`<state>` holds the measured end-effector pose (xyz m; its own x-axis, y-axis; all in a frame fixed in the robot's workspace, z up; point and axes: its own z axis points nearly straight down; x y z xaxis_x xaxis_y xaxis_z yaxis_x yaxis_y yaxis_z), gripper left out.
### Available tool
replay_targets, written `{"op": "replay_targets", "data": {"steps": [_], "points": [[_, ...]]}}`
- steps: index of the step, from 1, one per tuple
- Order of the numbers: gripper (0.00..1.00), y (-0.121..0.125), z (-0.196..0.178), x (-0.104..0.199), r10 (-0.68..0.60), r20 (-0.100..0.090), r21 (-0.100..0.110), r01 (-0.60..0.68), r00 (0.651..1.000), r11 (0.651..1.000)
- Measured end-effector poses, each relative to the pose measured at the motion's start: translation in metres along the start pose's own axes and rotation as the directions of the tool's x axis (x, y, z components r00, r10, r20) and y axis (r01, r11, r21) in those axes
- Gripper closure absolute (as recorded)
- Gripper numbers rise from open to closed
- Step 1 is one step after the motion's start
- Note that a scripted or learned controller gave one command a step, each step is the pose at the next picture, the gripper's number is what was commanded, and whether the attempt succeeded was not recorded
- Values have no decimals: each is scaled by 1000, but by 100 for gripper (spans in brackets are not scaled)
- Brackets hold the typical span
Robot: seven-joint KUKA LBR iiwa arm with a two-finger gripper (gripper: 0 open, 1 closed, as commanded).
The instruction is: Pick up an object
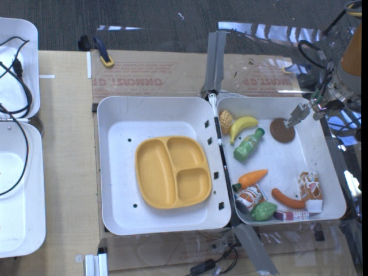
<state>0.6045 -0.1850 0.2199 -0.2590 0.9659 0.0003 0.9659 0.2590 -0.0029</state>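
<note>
Hovering my hand (pixel 300 115) at the right bin's (pixel 333 171) 1 o'clock, beside the brown disc (pixel 282 130), likely my target; grip state unclear, cannot tell.

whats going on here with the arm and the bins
A robot arm reaches in from the right, its gripper hovering over the right bin beside a brown disc. Nothing is visibly held. Toy food lies in that bin: a banana, green bottle, carrot and sausage. The left bin holds a yellow divided plate.
</note>
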Motion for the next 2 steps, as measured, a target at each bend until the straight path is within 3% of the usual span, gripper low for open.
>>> {"op": "replay_targets", "data": {"steps": [1,2], "points": [[0,6,125,-1,34,3,-7,-34,999,999],[0,54,126,-17,55,5,-8,-55,998,998]]}}
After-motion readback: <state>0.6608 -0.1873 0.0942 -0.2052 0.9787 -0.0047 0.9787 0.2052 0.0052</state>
